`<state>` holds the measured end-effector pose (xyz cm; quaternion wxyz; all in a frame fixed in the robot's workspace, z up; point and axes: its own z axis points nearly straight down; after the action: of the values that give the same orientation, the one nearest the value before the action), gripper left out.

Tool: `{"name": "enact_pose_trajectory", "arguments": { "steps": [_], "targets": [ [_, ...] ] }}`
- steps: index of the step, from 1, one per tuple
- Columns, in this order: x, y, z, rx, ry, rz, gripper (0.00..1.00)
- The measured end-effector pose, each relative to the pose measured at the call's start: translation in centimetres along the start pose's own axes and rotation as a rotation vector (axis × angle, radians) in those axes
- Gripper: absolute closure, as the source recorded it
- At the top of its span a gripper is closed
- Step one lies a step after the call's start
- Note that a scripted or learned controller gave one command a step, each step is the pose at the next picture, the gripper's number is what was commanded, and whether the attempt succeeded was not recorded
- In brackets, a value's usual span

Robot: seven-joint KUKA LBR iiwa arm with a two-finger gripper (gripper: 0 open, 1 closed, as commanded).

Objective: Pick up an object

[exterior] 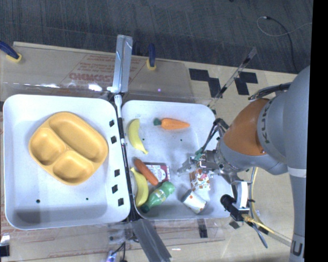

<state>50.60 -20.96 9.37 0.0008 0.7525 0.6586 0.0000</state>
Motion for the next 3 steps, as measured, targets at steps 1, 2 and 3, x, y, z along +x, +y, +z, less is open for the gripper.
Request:
{"name": "enact_pose_trajectory", "arguments": {
  "steps": [1,2,3],
  "targets": [
    [1.78,0.79,-0.02,-0.002,-0.001,-0.113,0.00],
    [1.77,0.80,-0.97,-0.001,-0.002,-0.118,1.00],
    [1.57,1.49,-0.03,0.000,0.001,-0.106,1.00]
  ]
}}
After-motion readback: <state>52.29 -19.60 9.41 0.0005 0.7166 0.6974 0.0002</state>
